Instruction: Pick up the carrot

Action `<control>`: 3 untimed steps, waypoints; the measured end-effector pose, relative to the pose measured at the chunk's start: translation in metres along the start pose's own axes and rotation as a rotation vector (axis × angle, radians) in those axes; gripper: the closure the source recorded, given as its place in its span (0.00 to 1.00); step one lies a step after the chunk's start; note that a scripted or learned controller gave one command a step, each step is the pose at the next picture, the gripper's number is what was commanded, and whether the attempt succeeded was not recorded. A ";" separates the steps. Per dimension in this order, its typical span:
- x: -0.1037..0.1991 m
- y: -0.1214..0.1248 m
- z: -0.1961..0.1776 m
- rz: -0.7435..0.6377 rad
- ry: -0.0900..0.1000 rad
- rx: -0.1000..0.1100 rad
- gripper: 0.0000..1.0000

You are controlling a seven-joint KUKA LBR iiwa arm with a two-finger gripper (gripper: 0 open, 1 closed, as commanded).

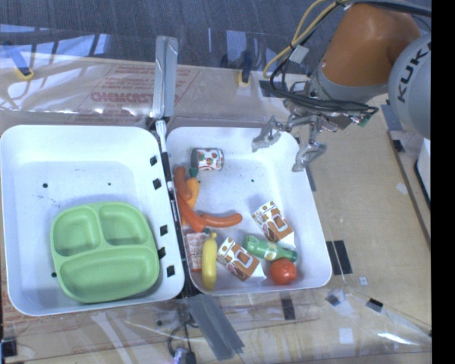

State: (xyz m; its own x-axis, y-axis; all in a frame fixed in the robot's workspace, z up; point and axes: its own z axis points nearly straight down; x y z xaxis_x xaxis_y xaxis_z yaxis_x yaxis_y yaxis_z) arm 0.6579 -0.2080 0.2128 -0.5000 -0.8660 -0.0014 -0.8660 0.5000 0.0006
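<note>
— While the gripper (290, 147) hangs over the upper right rim of the right bin (318, 226), where does the carrot (186, 200) lie?

— Against that bin's left wall, long and orange, well apart from the gripper. Its two fingers stand spread, with nothing between them.

— What crowds the carrot?

— A sausage (218, 220) touches its lower end and runs off to the carrot's right. Above the carrot sits a small printed can (208, 159), just beside its upper tip. Below the carrot a banana (209, 261) stands upright near the wall, with a flat printed packet (195, 243) between the two.

— And further off?

— Right of the carrot, past the sausage, a brown-and-white carton (272, 221). Lower right of the carrot there is a second such carton (237, 258), a green bottle (267, 248) and a tomato (283, 271).

— Left of the carrot?

— Beyond the wall, the left bin (30, 158) holds a green divided plate (104, 251).
</note>
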 end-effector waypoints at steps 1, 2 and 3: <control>-0.017 0.007 0.115 -0.449 -0.002 0.012 0.00; -0.156 0.090 0.019 -0.157 -0.002 0.003 0.00; -0.126 0.113 0.019 -0.119 0.001 0.000 0.00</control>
State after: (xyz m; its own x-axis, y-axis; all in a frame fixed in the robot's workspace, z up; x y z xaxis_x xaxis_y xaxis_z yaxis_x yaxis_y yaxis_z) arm 0.6232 -0.0429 0.1939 -0.3934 -0.9194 -0.0009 -0.9194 0.3934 0.0003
